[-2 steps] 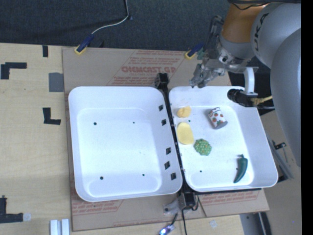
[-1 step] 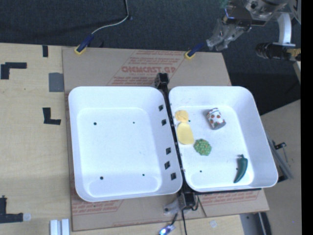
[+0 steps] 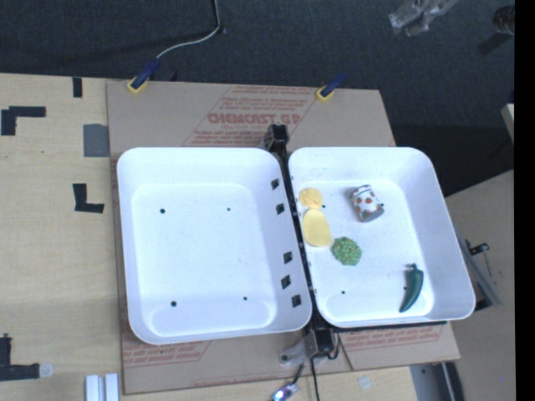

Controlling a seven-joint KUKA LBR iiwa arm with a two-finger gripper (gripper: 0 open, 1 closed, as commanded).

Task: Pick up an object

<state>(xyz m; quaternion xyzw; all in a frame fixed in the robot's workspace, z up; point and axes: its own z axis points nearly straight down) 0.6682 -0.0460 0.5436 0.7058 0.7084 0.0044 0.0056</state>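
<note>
Claw (image 3: 415,17) high above right bin (image 3: 435,182), grip state impossible to tell, green pepper (image 3: 411,288) inside

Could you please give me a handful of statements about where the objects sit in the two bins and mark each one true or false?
1. The green pepper lies in the right bin. True.
2. The small green broccoli-like piece sits in the left bin. False: it is in the right bin, just right of the yellow pieces.
3. The two yellow pieces lie near the divider between the bins. True.
4. The claw is down inside the right bin, over the white and red object. False: it is at the top right of the view, over the dark floor, outside both bins.
5. The white and red object lies in the near half of the right bin. False: it is in the far half.
</note>
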